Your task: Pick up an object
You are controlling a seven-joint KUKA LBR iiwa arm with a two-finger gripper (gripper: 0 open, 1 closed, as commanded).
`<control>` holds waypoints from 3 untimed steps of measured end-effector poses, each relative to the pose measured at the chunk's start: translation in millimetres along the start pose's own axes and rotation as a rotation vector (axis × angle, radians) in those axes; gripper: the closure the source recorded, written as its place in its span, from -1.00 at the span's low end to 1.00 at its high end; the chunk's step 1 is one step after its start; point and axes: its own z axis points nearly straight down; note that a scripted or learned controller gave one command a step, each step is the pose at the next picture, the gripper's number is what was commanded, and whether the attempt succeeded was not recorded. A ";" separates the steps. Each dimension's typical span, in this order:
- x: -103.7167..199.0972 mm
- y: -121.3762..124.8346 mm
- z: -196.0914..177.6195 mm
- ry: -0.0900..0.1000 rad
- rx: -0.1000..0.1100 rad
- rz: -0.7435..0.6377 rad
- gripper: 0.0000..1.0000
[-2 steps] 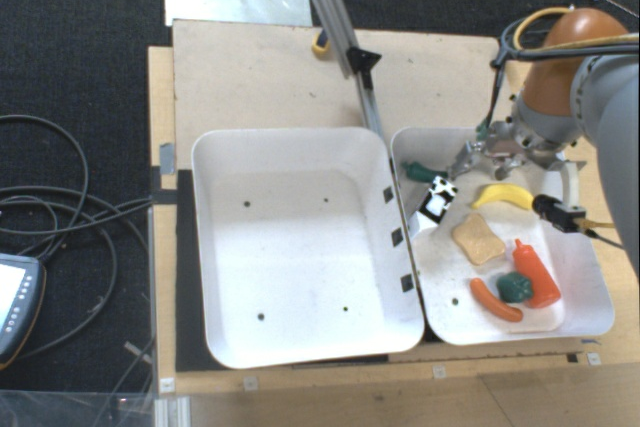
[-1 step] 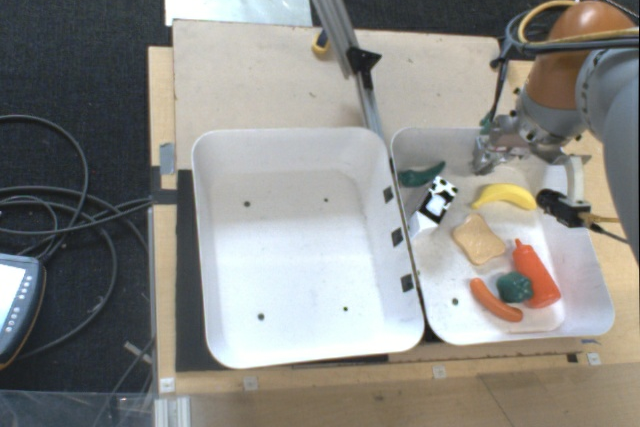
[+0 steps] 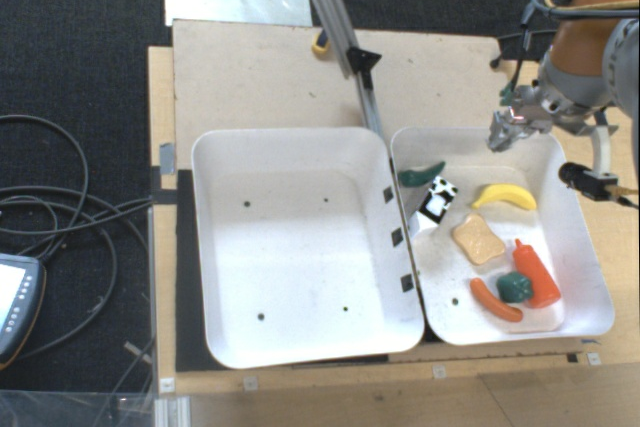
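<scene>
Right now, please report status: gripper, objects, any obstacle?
Gripper above right bin's far edge, holding nothing visible. Banana, bread, carrot and other items lie in the bin. Nothing blocks the banana.

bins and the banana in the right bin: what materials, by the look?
Bins: probably thin moulded plastic, white and smooth, with rounded corners and rolled rims. Banana: likely a plastic toy, uniform bright yellow with a slight sheen; foam or rubber cannot be ruled out.

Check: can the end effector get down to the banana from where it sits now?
Probably yes. The end effector hangs over the right bin's far edge, and the banana lies just below it in the view, nothing on top.
</scene>
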 end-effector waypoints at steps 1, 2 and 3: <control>0.2 4.0 -66.4 0.000 0.000 -0.002 1.00; -0.3 6.3 -120.5 0.000 0.001 -0.002 1.00; 53.5 -12.9 -112.1 0.004 0.009 -0.005 1.00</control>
